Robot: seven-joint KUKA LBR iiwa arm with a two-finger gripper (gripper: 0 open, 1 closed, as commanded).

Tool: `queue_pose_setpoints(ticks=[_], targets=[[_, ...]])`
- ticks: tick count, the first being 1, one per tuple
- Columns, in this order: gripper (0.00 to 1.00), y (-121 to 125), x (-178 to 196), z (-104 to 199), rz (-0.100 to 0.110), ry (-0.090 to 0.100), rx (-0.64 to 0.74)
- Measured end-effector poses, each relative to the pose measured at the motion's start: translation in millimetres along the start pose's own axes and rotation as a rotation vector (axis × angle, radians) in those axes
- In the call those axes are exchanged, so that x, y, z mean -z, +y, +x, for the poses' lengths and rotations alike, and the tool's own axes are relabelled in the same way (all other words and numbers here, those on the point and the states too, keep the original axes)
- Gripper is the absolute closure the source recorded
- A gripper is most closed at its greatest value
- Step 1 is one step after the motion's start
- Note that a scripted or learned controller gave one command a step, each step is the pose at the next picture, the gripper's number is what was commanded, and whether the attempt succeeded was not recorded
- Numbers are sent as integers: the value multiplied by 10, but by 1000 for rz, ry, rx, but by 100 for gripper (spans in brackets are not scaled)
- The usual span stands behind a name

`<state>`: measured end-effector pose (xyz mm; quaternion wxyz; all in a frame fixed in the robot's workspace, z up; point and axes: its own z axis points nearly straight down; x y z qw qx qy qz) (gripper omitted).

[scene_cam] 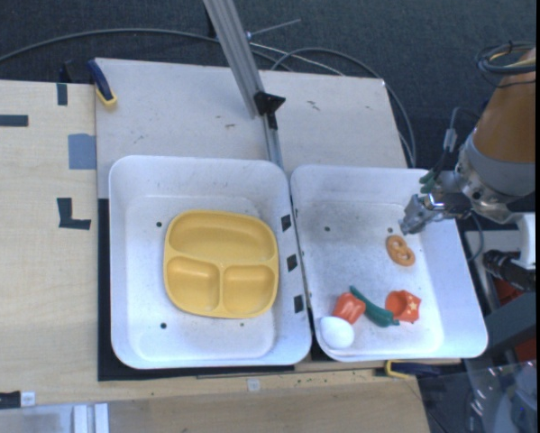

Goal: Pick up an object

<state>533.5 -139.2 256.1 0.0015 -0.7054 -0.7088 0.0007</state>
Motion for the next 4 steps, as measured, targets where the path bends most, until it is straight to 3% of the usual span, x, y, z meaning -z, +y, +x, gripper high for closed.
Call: queue_pose_setpoints(ticks=[4], targets=[[100,-135,-223,1981,-1,0,2]])
